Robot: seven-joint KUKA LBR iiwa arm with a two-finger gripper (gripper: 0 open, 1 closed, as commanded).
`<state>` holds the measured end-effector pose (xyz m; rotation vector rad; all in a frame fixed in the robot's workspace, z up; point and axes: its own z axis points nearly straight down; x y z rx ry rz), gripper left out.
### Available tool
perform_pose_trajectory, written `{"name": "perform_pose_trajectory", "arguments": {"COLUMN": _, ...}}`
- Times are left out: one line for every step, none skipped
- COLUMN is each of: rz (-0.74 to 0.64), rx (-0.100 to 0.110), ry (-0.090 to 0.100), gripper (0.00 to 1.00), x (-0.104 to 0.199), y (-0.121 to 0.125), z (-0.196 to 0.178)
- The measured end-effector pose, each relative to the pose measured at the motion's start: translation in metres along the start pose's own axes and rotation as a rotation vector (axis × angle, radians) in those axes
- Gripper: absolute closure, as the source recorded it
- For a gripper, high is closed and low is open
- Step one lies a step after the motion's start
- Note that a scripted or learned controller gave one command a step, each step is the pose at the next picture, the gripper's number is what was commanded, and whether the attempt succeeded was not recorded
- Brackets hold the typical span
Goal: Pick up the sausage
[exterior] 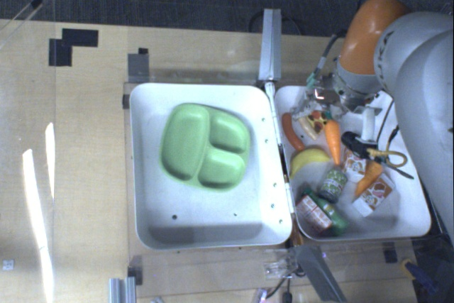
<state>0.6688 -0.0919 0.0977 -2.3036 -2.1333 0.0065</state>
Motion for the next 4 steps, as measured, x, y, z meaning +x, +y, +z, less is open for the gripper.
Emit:
{"name": "perform_pose_trajectory", "arguments": {"rz": 0.081, "rx": -0.002, "ry": 0.002, "gripper": 1.0, "x": 0.003, "y": 0.0, "z": 0.008}}
{"name": "perform_pose_trajectory", "arguments": {"rz": 0.422, "rx": 0.006, "ry": 0.004, "gripper": 1.0, "x": 0.01, "y": -0.001, "z": 0.009}}
{"name": "perform_pose_trajectory", "arguments": {"rz": 0.576, "rx": 0.016, "ry": 0.006, "gripper": 1.0, "x": -0.008, "y": -0.001, "z": 0.01}}
{"name": "perform_pose_trajectory", "arguments": {"rz": 0.577, "rx": 0.016, "ry": 0.005, "gripper": 0.0, "x": -0.009, "y": -0.001, "z": 0.011}}
